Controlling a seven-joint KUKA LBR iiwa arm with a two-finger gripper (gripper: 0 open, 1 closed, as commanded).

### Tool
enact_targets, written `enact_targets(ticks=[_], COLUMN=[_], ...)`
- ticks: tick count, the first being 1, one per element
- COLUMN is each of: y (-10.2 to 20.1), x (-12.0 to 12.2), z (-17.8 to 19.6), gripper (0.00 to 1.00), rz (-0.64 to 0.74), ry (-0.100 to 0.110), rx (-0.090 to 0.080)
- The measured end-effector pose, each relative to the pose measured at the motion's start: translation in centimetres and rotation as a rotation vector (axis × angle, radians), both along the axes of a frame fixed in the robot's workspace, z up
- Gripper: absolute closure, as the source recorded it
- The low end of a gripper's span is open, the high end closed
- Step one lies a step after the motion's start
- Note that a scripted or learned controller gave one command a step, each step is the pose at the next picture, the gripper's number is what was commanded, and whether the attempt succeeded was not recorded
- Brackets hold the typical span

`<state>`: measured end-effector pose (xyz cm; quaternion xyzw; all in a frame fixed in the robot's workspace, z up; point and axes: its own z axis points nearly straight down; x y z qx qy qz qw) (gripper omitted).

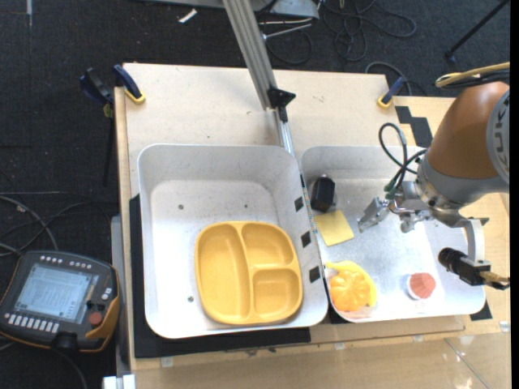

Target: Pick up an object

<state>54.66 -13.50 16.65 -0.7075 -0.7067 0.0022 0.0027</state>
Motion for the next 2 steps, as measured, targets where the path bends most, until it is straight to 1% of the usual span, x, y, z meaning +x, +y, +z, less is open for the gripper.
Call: enact_targets(ticks=[1, 2], y=[0.7, 0.6], x=[-0.3, -0.1], z=[-6.2, -4.8], gripper=[0.00, 1.00], rz=[0.001, 0.000], ry=[0.000, -0.008], rx=[0.001, -0.001])
